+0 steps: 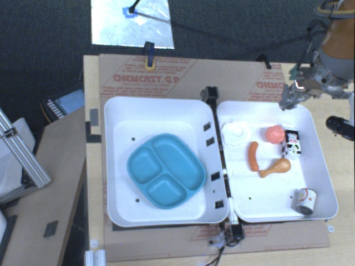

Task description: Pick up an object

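light: bright, even | shadows: soft | glare: foil sheet [132, 16] | focus: slightly soft

Grey arm [333, 71] with an orange band [339, 37], dark cable alongside, small grey metal tool [289, 100]

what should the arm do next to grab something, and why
Probably bring the gripper forward over the right bin and down toward the pink ball. The gripper hangs over the bin's far rim with nothing between its fingers, and the ball is the nearest item, though a small black-and-white carton sits right beside it.
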Tool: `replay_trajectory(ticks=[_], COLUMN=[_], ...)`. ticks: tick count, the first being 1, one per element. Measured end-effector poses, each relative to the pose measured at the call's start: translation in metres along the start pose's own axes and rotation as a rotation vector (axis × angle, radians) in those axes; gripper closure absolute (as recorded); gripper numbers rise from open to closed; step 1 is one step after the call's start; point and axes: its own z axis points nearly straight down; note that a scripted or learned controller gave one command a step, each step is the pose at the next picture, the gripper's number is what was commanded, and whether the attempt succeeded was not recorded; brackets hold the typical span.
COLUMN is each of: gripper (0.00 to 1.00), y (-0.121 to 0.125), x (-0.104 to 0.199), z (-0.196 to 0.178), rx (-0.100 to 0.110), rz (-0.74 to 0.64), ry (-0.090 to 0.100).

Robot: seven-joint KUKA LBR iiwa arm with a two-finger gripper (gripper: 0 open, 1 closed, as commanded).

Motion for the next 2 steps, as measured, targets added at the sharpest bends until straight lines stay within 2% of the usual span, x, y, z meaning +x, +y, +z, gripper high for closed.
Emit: replay_trajectory(ticks=[2], gripper=[1.00], y=[-0.034], x=[0.106], z=[0.035], rx=[0.008], rz=[-0.005], ry=[0.004])
